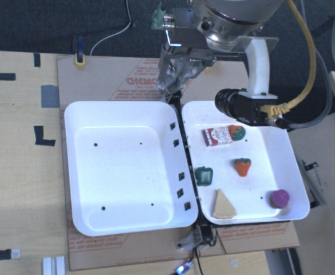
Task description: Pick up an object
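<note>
The arm point(236, 4) comes in from the upper right and hangs over the far edge of the two bins, its orange band showing at the very top. Its gripper point(176, 79) sits above the cardboard sheet point(138, 79) just behind the seam where the bins meet, pointing down toward that back rim; whether it is apart or together, I cannot tell from here, as the metal parts blur into one dark cluster, and I see nothing caught in it. The left bin point(121, 171) is a plain white tray with a few small dark dots on its floor. The right bin point(270, 148) carries all the pieces. Near its back lies a small red and white packet point(216, 136), with a small green and orange thing point(237, 133) touching its right end. Further toward the front is a little orange-red strawberry-like piece point(243, 167). A dark green pepper-shaped piece point(204, 176) rests close to the dividing wall, and just in front of it lies a pale wedge point(223, 204) like a slice of cheese. A purple round piece point(279, 198) sits in the near right corner. A black cylinder point(239, 106) on a white bracket juts over the back of the right bin, with a yellow cable point(307, 67) looping away from it.
</note>
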{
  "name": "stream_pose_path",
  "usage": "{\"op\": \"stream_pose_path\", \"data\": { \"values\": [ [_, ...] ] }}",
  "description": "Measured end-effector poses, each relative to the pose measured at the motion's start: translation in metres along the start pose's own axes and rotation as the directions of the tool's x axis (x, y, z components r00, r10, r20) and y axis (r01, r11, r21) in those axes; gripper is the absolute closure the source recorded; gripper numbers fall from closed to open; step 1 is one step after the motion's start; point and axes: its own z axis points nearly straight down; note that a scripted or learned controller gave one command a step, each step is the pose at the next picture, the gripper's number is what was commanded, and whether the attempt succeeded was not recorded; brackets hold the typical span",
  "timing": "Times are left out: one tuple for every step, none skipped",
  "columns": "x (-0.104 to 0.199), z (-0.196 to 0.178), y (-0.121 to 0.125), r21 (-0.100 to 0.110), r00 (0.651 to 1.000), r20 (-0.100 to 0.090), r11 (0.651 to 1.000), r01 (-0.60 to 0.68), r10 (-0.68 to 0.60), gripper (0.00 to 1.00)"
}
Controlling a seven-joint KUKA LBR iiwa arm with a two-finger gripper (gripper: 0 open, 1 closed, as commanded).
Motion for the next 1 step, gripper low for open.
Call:
{"op": "stream_pose_path", "data": {
  "values": [
    [0.0006,-0.0098,0.0001,0.001,1.000,0.000,1.000,0.001,-0.001,1.00]
  ]
}}
